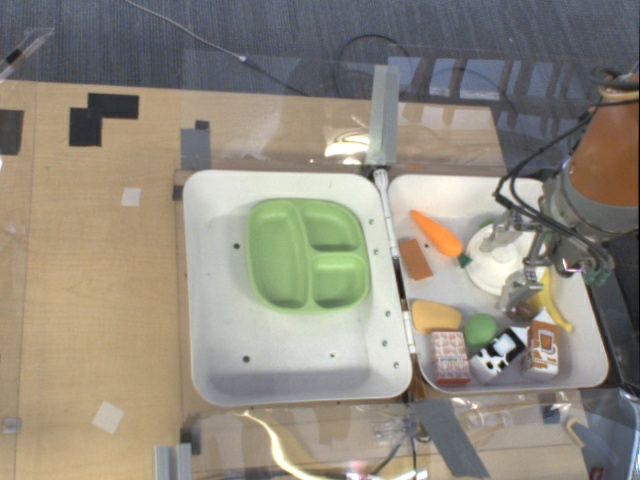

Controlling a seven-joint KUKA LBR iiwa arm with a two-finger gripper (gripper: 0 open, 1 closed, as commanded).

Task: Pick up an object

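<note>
Lying in the right bin, several small objects are seen: an orange carrot, a brown block, a white round dish, a yellow banana, a yellow bun-like piece, a green ball, a pink box, a black-and-white toy and a small brown-and-white carton. The gripper is positioned over the dish's near edge, beside the banana, above the carton in view. Nothing is seen between the fingers; whether they are spread or closed cannot be told. Well to the gripper's left, a green divided plate is resting in the left bin.
</note>
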